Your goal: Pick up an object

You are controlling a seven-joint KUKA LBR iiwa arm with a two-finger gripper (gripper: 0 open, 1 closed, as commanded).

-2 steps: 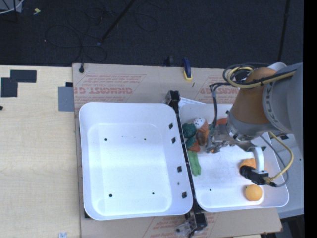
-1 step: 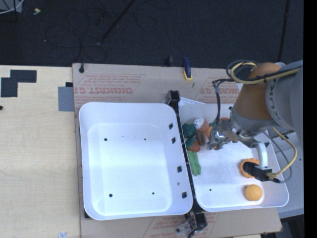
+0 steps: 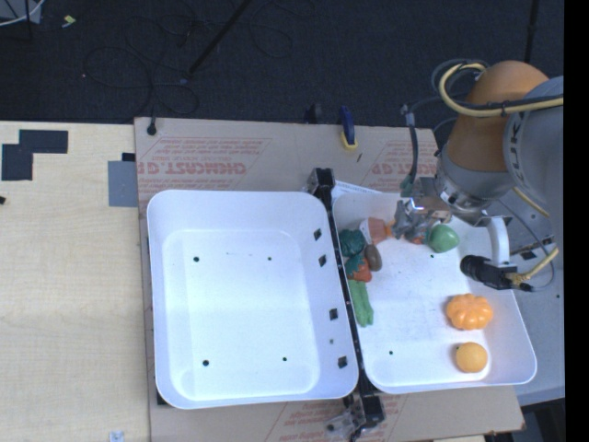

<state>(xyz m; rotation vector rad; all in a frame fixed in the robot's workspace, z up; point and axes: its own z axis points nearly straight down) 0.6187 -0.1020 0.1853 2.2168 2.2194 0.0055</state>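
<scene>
Camera view: gripper [image 3: 411, 221] low over right bin [image 3: 419, 376], beside green round object [image 3: 444, 238].

Finger spread impossible to judge; nothing seen between fingers. Green object just right of gripper, near bin's far end. Cluster of teal, brown and green pieces [image 3: 356, 263] along bin's left wall. Orange pumpkin-shaped piece [image 3: 469, 312] and small orange ball [image 3: 470, 357] toward right-hand near corner, well apart from gripper. Left bin [image 3: 175, 219] alongside, clipped by black divider [image 3: 333, 274].
</scene>
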